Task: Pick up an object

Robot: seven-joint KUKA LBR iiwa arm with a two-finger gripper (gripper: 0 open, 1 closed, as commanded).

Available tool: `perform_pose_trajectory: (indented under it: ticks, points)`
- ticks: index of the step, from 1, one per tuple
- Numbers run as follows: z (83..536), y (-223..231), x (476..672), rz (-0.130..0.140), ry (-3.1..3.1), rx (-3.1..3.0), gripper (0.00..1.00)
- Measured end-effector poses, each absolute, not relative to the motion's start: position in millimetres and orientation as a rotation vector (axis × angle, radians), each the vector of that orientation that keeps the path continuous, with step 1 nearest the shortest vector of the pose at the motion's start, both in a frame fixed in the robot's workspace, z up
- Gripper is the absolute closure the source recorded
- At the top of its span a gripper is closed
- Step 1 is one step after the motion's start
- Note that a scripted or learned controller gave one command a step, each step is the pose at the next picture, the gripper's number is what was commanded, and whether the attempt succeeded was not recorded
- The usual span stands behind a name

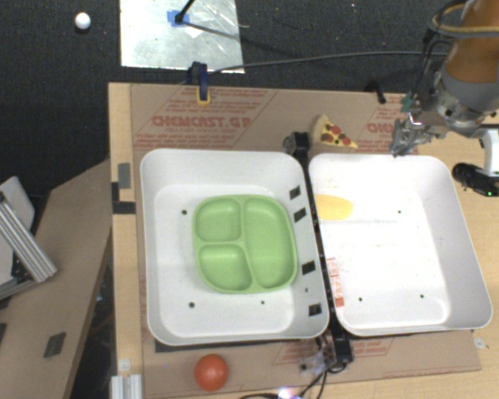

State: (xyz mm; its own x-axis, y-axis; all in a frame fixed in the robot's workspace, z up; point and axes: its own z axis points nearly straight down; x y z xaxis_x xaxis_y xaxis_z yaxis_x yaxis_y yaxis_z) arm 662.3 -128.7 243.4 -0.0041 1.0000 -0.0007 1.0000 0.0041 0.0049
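Claw: the gripper (405, 137) hangs over the far rim of the right bin (449, 223), below the arm's orange band; how far it is open I cannot tell, and nothing shows in its grasp.
Nearest candidate: a yellow flat object (333, 207) lies on the right bin's floor, off to the claw's left and nearer the camera, close to the wall shared with the left bin (162, 223).
Other candidates: a pizza-slice toy (334, 133) rests on the cardboard just left of the claw, outside both bins; a green divided tray (244, 243) sits in the left bin, well to the claw's left.
Far off: an orange ball (210, 371) lies on the cardboard at the near edge, well apart from the claw.
Risk, thin object: the yellow piece looks very flat, so I judge the claw may close above it or skid off it.
Risk, rim: descending from here, the claw could strike the bin's far wall.
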Motion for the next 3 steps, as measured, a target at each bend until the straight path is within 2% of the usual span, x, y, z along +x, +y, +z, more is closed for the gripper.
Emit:
perform_pose_trajectory:
  ticks: [1,2,3]
  points:
    - [248,-80,656.0,0.004,2.231,2.211,1.00]
    - [249,-32,663.0,0.005,2.231,2.210,1.00]
    - [232,23,658.0,0.003,2.232,2.211,1.00]
